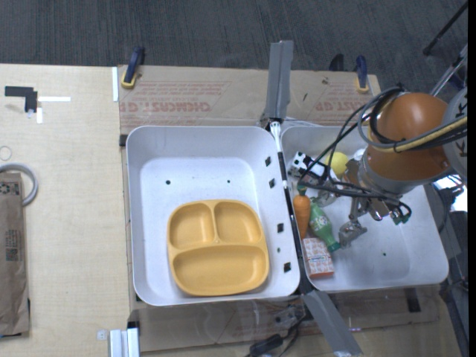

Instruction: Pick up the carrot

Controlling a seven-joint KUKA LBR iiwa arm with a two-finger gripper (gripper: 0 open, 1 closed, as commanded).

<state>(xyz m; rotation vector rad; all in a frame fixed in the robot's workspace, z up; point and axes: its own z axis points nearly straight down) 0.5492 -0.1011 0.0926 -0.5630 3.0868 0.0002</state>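
Hovering in the right bin [416,270], the end effector [349,234] is sitting beside the carrot [302,213], grip state indiscernible.

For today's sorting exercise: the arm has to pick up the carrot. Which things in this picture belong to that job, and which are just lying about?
Part of the job:
carrot, in the right bin
gripper, above that bin

Just lying about:
yellow divided plate in the left bin
green bottle
small carton
yellow ball
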